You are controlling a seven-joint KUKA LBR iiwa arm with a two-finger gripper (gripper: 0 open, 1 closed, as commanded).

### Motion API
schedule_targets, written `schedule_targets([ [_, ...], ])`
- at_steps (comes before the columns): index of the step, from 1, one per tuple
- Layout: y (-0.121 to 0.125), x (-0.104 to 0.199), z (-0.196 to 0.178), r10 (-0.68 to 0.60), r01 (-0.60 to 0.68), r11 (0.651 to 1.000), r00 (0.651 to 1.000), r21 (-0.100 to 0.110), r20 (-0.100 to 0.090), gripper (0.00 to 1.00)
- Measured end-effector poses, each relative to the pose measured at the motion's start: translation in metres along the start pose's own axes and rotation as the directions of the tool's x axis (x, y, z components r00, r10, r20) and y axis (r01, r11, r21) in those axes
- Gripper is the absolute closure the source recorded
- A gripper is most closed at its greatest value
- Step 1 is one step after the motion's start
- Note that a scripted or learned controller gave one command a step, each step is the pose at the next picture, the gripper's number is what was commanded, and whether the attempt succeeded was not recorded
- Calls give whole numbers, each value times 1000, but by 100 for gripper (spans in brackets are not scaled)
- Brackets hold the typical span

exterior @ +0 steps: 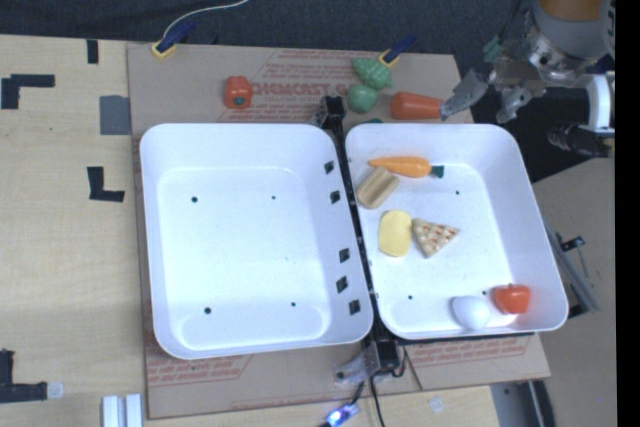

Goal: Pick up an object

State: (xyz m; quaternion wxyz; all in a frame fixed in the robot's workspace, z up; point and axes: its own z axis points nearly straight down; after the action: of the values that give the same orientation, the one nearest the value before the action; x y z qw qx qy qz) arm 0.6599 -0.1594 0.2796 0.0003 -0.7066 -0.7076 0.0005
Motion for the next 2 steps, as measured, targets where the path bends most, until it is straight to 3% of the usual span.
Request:
schedule_targets([
  [1, 6, 16, 169, -2, 2, 1000, 1000, 12, -2, 0],
  [2, -35, 14, 196, 2, -2, 1000, 1000, -1, 0, 0],
])
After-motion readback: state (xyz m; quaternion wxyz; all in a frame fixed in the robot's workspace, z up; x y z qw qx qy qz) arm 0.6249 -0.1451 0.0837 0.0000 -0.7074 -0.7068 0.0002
